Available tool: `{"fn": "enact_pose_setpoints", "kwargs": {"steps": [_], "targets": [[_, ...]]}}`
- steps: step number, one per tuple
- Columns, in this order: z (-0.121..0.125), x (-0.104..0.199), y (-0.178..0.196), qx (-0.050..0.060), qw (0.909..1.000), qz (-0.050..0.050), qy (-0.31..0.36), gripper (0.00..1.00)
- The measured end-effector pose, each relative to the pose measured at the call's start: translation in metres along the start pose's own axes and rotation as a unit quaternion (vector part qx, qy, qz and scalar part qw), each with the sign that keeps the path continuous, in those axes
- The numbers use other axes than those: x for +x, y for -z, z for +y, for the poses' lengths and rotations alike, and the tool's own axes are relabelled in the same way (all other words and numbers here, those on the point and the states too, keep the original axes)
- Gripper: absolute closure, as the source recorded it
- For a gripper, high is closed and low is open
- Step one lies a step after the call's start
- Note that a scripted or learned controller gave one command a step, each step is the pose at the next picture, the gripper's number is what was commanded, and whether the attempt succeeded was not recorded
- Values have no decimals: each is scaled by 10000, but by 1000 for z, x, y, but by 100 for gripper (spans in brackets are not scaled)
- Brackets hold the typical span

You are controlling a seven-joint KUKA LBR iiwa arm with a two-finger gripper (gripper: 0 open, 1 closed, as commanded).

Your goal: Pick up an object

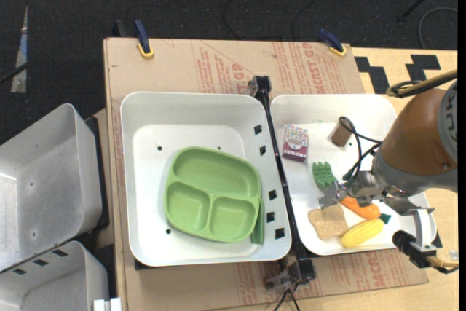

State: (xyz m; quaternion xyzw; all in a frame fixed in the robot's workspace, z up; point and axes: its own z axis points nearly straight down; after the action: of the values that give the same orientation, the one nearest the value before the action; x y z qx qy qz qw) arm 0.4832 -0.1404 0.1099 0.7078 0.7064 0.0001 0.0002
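Observation:
The right bin (328, 100) holds several small items. A purple and white carton (295, 143) lies near its left wall, and a brown cylinder (341, 133) lies farther back. In the middle is a green toy (323, 174). Near the front lie a tan toast slice (328, 223), an orange carrot (362, 210) and a yellow piece (362, 232). My gripper (335, 196) hangs low over the gap between the green toy, the toast and the carrot's left end. The arm's grey and orange wrist (415, 149) covers the bin's right side.
The left bin (189, 100) holds a green divided plate (212, 194). A black divider bar (273, 156) runs between the bins. Grey tubs (44, 178) stand off the bench at the left. Clamps (143, 40) grip the board's back edge.

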Motion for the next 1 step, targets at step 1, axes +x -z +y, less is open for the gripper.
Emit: {"fn": "enact_pose_setpoints", "kwargs": {"steps": [1], "targets": [[7,-1,-10,-101,9999,-29,8,0]]}}
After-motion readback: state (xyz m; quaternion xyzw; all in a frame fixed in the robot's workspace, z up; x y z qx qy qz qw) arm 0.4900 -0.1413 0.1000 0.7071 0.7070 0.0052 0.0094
